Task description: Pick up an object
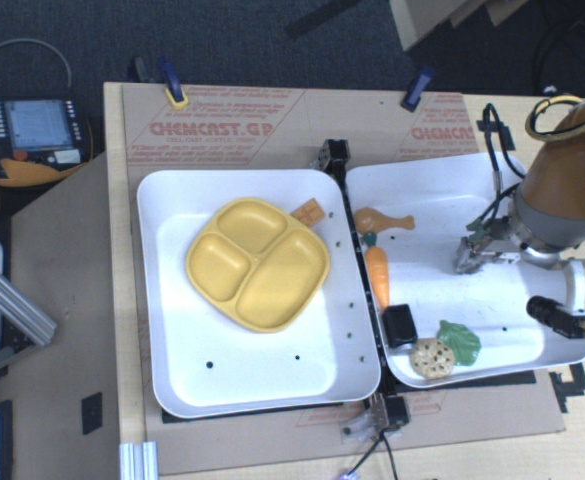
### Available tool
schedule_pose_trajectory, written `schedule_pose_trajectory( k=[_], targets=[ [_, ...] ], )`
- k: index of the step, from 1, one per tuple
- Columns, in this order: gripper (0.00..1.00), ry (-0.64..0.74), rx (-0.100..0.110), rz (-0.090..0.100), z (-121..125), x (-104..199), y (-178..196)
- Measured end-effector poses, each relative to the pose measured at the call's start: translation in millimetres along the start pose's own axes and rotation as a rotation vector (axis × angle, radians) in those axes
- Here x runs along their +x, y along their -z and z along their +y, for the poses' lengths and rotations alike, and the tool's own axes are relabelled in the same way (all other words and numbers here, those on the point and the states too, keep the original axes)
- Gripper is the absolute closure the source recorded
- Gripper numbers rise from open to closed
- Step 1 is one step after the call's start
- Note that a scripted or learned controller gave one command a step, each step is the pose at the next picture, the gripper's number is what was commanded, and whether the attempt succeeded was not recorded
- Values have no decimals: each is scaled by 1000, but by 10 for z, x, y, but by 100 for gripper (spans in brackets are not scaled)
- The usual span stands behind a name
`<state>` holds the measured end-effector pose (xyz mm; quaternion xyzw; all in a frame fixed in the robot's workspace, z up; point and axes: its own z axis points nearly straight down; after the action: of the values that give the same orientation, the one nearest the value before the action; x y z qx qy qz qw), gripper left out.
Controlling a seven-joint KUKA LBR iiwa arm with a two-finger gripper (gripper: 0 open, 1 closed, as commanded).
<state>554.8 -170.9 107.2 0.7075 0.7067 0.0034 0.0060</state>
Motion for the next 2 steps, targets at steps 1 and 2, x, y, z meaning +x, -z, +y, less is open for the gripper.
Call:
schedule_pose_trajectory(
  k=[1,2],
  targets=[
    [100,3,8,2,109,50,538],
    [100,2,7,1,41,23,1125]
  ],
)
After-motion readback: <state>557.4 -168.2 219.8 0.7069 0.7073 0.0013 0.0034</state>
